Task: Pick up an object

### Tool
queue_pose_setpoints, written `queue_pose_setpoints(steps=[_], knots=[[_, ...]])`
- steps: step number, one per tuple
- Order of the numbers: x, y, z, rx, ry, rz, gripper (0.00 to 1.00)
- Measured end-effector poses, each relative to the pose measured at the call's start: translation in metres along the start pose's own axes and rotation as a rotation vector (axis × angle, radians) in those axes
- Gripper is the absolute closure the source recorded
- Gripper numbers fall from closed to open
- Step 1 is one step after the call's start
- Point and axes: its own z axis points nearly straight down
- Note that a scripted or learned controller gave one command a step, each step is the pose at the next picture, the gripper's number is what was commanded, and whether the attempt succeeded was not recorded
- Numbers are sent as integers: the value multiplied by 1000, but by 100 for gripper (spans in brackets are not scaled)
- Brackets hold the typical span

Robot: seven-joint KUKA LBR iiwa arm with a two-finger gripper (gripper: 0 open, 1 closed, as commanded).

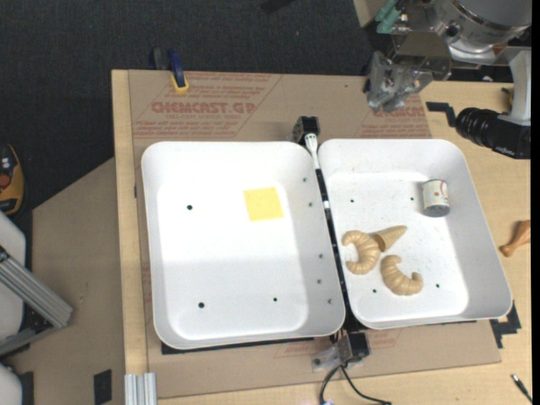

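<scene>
My gripper (pixel 390 87) hung over the cardboard behind the right bin (pixel 481 226), and honestly I couldn't tell its state. In that bin sat two croissants (pixel 364 250) (pixel 401 277), a cone (pixel 391 236) and a small can (pixel 435 197); a yellow square (pixel 262 203) lay in the left bin (pixel 169 251).

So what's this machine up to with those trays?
It's a robot arm meant to pick up one of the objects. Right now its gripper hangs above the board behind the right bin, with nothing seen between its fingers. That bin holds two croissants, a cone touching the upper one, and a small can lying apart near the far corner. The left bin holds a yellow square. Nothing has been picked up yet.
</scene>
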Motion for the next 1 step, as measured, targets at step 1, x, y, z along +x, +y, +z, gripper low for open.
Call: queue_pose_setpoints(steps=[1], knots=[[62, 23, 106, 33, -4, -2, 100]])
